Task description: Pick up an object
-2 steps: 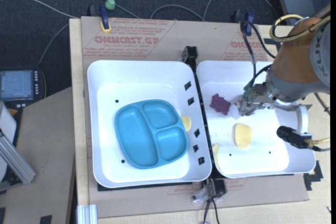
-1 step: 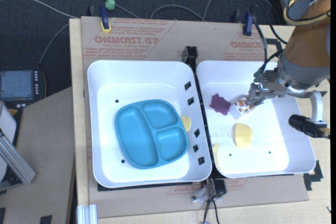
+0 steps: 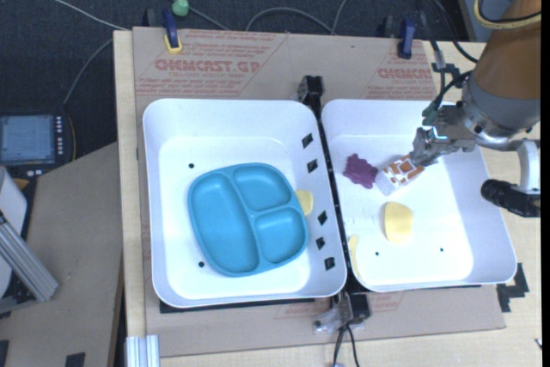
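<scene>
Arm enters from right, orange band above wrist, hand low over right bin. Small orange-and-white object sits just below-left of hand tip — touching or merely beside, cannot tell; hand opening also cannot tell, tip too small and dark. Purple object left of it, near divider. Pale yellow piece lies apart, nearer front. Left bin holds blue sectioned tray — small yellow bit at its right edge.
</scene>
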Robot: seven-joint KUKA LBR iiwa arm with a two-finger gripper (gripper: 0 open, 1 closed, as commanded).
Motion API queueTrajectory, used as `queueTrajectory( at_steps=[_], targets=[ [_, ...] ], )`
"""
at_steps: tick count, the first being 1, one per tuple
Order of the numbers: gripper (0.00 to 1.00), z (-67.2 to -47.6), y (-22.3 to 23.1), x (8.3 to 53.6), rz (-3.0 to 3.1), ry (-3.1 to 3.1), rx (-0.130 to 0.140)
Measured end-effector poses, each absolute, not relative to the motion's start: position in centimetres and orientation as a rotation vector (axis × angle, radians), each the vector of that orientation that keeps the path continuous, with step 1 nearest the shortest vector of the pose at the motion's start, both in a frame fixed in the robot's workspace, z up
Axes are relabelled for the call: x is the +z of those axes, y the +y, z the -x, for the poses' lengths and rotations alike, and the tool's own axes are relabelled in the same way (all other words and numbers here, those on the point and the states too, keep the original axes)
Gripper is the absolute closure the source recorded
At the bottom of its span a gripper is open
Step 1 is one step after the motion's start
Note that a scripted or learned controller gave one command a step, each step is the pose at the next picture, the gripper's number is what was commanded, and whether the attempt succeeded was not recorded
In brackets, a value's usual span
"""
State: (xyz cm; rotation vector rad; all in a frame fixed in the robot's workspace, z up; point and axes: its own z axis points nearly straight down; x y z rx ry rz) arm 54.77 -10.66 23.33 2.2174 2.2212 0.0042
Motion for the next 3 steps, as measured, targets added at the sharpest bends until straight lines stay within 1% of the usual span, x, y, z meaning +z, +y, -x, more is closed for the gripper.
queueTrajectory(
  at_steps=[1, 3],
  targets=[
    [1.00, -53.8, -5.4, 22.1, -2.219, 2.230, -0.001],
    [1.00, -53.0, 4.9, 23.5, -2.216, 2.229, 0.003]
  ],
)
